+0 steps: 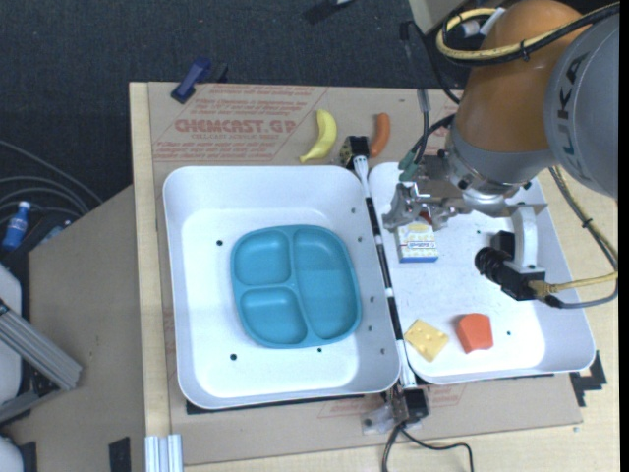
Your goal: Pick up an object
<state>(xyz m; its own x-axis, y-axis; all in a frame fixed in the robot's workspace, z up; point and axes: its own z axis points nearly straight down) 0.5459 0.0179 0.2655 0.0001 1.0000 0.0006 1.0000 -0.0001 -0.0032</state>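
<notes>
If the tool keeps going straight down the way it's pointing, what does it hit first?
Most likely the small blue and white box, which lies directly under the tool in the right bin. Depth is hard to judge from this slanted view, so it may already be touching it.

open floor between small box, cheese wedge and orange block in right bin

Bright even light, soft shadows, sl. grainy
</notes>
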